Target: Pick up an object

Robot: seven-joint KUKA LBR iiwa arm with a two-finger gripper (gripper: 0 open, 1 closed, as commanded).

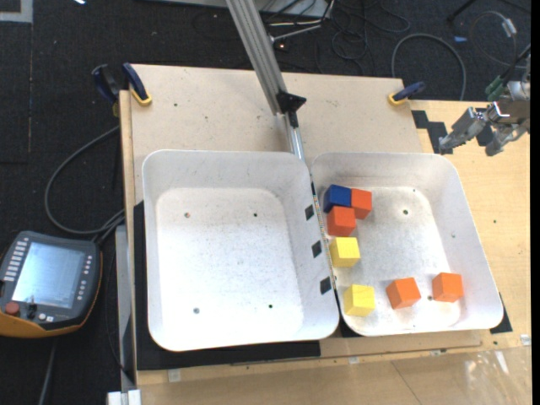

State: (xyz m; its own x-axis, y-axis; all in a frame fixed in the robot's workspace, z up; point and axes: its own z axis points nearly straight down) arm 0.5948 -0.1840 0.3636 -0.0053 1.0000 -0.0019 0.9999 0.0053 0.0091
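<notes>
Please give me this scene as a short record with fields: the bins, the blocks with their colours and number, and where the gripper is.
bins: left bin and right bin, side by side
blocks: seven, all in the right bin
blue block: one, by the dividing edge
orange blocks: four
yellow blocks: two
gripper: beyond the right bin's far right corner, over the bench, nothing seen between its fingers

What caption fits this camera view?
Hand hovers outside the right bin, which holds seven blocks: one blue, four orange, two yellow.
</notes>
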